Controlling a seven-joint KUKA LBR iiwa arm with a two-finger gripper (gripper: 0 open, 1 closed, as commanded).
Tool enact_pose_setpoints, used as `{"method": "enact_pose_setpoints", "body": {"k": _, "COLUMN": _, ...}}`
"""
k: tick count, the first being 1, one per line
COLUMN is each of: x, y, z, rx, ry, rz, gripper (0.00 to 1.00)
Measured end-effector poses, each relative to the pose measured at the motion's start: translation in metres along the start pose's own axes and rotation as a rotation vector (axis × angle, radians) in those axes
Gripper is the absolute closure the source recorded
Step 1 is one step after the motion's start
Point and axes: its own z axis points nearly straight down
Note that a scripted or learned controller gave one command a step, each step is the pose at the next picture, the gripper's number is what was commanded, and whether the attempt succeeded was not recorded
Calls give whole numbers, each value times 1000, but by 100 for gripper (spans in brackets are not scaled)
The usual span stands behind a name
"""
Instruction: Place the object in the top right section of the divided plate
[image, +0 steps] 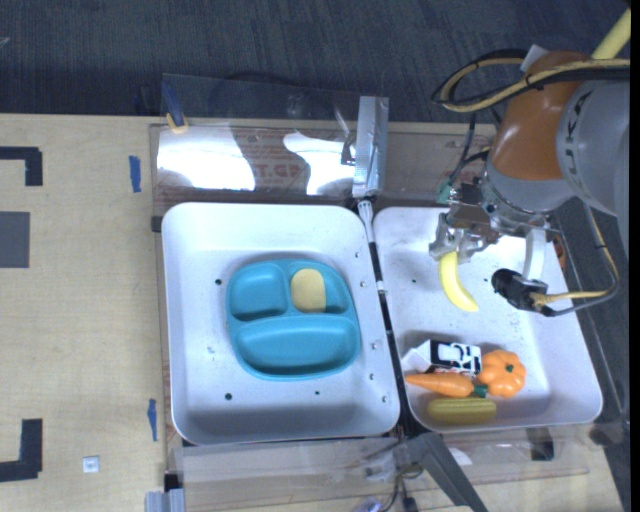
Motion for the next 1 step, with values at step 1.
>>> {"method": "enact_pose_setpoints", "body": {"k": 1, "x": 38, "y": -55, "z": 6, "rx": 2, "ry": -1, "rz": -161, "gripper": 100}}
